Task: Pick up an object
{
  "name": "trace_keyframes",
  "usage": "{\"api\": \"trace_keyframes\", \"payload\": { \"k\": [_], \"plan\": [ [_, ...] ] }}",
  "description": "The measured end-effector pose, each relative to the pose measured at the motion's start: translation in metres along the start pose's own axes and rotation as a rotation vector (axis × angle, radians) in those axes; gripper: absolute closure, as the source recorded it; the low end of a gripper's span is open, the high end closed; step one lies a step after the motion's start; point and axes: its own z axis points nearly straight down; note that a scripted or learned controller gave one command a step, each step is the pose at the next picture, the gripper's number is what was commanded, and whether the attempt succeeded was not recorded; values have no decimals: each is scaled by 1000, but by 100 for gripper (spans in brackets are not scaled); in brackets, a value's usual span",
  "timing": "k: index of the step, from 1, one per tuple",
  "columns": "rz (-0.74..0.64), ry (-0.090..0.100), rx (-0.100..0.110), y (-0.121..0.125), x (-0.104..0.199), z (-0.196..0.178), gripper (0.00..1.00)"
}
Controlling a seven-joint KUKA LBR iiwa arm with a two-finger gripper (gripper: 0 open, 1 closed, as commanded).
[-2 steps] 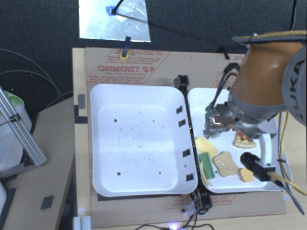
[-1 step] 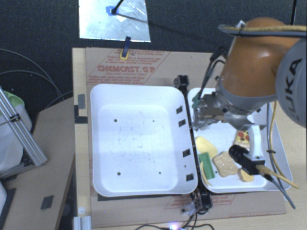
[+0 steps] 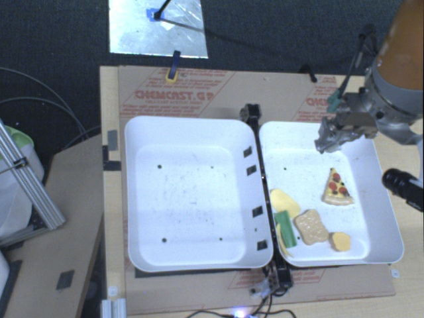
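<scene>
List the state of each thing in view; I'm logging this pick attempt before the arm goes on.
Grey two-finger gripper: above the right white bin's far end, nothing seen in it.
Pizza-slice toy: flat, untouched.
Tan toast-shaped piece: flat, beside green stick.
Yellow flat piece: lying under the green stick's end.
Small orange round piece: lying loose.
Left white bin: upright.

Bench (image 3: 199, 88) (cardboard-topped), two white bins (image 3: 192, 132)

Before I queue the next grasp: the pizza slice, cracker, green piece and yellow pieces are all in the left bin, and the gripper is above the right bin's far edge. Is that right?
Not quite. The camera view shows the pizza slice, cracker, green piece and yellow pieces all lying in the right bin, not the left bin. The gripper is indeed above the right bin's far edge.
</scene>
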Motion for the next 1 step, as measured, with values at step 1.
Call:
{"api": "trace_keyframes", "payload": {
  "k": [1],
  "plan": [
    [-5, 0, 18, -2, 10, 70, 100]
  ]
}}
